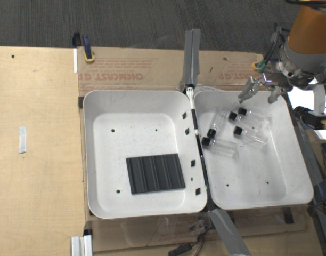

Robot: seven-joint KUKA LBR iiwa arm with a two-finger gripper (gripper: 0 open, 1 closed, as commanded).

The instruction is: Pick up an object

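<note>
The vials, clear tubes with black caps, lie loose in a small heap in the right bin, below the claw and a little toward the divider, well clear of it. They rest on their sides at odd angles, some touching, which looks like the way things settle when tipped in rather than set down. The claw hangs over the bin's far edge with its two fingers spread and nothing between them, a stance I'd read as ready to drop onto something. From there the nearest vial is the one with the cap closest to the far wall, just below and left of the claw. Farther out from the claw, across the divider, a dark ribbed slab lies flat in the left bin. Both bins sit side by side on the counter, which puts either within the arm's reach.
</note>
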